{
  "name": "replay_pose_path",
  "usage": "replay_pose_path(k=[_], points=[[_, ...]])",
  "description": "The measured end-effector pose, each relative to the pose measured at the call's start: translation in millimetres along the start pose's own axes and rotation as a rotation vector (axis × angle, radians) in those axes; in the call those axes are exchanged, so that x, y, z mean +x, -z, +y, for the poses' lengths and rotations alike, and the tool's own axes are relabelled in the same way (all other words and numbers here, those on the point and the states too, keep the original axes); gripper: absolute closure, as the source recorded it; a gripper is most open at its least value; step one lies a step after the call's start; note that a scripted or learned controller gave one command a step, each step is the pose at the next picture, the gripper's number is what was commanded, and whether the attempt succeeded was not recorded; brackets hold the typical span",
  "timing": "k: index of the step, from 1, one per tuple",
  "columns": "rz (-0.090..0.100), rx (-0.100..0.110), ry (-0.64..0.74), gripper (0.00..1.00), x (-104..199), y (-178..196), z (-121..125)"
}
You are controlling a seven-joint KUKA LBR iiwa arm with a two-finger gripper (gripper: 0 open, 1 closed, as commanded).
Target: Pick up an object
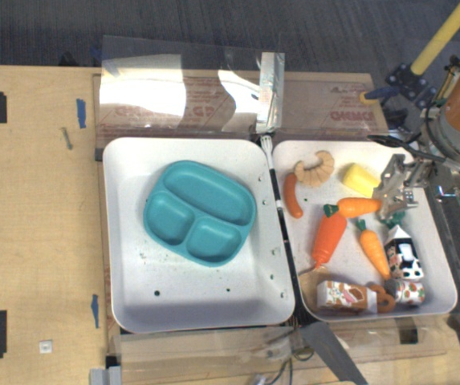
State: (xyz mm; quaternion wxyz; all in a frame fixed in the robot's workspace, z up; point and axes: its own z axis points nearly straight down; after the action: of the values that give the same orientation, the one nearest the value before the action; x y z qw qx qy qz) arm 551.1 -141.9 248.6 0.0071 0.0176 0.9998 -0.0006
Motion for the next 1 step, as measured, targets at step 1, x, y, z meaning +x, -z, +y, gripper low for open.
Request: replay_pose_path(k=[1], points=[[0.009,-0.001,-0.002,0.00,2.0,-4.3,-0.7]])
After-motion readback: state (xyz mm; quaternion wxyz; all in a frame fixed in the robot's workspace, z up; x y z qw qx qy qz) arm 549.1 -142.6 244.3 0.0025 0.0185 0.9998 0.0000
